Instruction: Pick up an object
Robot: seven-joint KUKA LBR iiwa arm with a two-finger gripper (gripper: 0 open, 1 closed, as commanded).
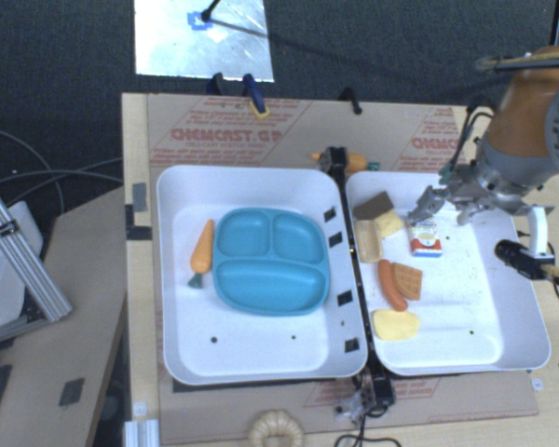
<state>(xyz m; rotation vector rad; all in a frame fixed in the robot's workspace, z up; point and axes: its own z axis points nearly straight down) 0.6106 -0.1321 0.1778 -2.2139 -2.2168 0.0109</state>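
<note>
Robotics lab: bench [214,124], bins [182,277], aluminium framing [19,259], cables [37,170].

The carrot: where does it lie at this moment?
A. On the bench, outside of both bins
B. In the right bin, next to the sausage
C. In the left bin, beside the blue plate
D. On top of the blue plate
C. The carrot lies on the floor of the left bin, just off the left edge of the blue plate, and not on it.

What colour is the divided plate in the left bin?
Light blue divided plate, clearest in the camera view.
</note>
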